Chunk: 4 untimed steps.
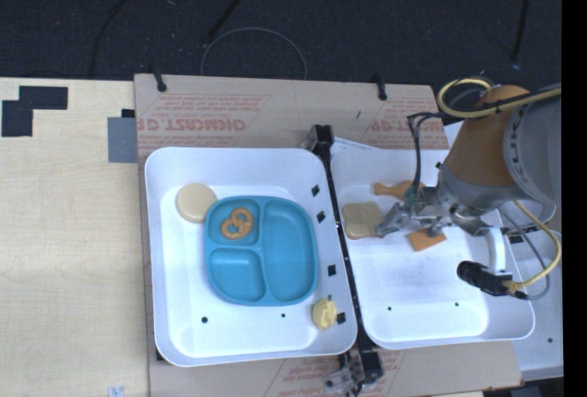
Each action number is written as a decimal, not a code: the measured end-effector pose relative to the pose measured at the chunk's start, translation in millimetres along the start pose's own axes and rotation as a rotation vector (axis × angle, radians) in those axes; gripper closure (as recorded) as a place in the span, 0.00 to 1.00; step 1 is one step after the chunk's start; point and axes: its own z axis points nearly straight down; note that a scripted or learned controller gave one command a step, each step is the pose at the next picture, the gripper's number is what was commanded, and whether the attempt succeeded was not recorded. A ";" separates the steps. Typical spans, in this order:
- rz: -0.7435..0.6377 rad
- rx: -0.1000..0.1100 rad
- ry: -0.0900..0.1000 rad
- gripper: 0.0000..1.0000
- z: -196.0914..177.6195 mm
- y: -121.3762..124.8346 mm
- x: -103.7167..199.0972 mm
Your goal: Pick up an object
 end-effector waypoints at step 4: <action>-0.001 -0.004 0.000 1.00 -144.8 1.4 -11.2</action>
